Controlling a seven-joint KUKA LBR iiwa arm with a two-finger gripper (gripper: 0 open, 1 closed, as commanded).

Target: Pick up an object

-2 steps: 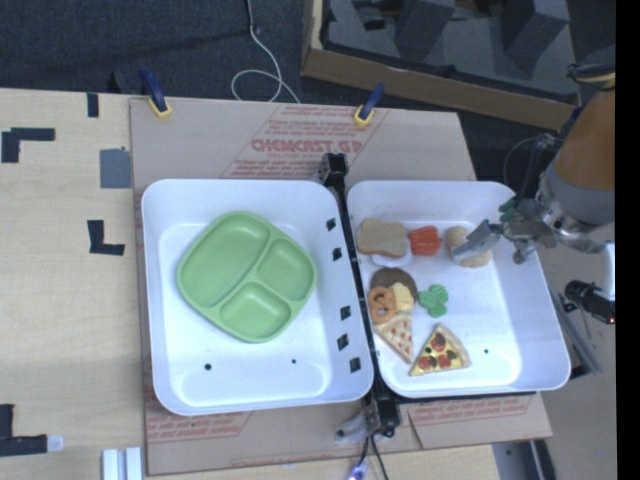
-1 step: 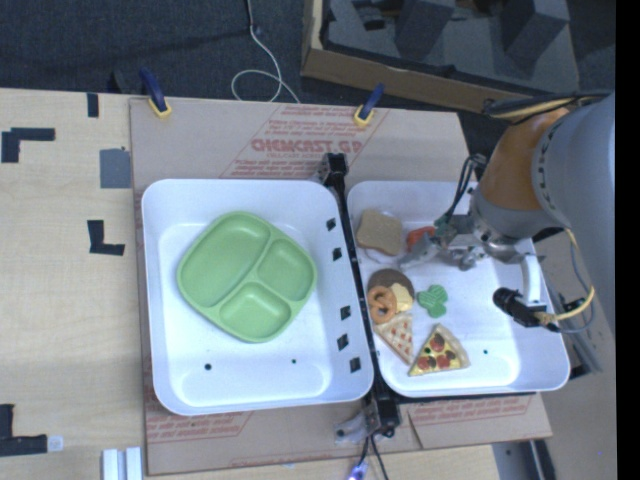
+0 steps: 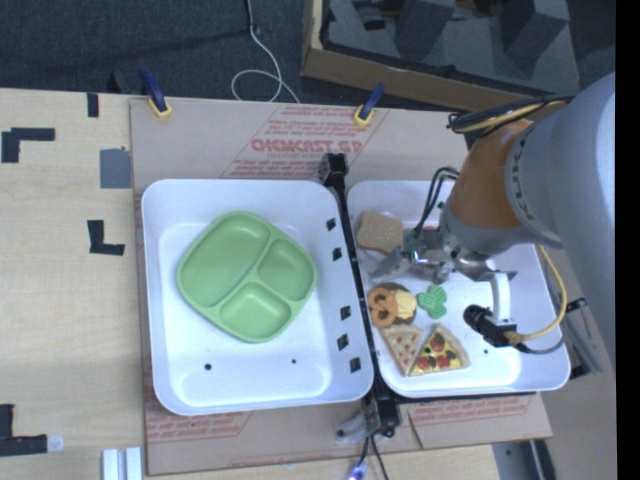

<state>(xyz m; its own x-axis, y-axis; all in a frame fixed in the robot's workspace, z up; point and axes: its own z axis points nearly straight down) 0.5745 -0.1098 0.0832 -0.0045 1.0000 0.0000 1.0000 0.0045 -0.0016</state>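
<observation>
Smooth white bin (image 3: 160, 298); glossy green divided plate (image 3: 247, 276).

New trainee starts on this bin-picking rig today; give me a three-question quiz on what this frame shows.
1. True or false: the green divided plate lies in the same bin as the pizza slice.
2. Which toy food lies closest to the gripper? A) pizza slice B) bread slice C) waffle
3. Fill in: the pretzel sits directly above the ____.

Key: 1 false; 2 B; 3 waffle.
</observation>
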